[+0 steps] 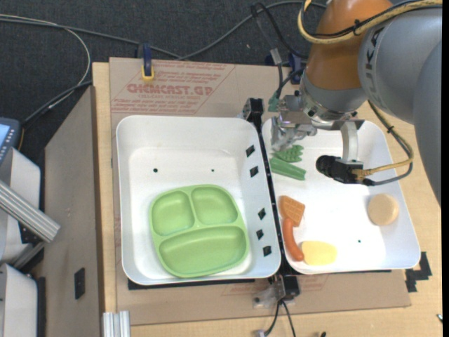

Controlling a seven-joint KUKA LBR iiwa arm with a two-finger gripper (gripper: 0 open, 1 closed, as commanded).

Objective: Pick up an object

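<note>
One green pea pod (288, 166) just below the claw (286, 137), claw's grip state unclear.

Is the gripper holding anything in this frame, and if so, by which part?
It cannot be told. The gripper is low over the green toy at the right bin's upper left, right at the toy's upper end, but a grasp isn't visible.

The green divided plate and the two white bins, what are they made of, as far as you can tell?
The green plate looks like moulded plastic with a matte finish: even colour, rounded compartment ridges, soft sheen. The left bin and the right bin seem thin, glossy white plastic, judging by their smooth walls and rounded rims; coated metal cannot be ruled out.
</note>
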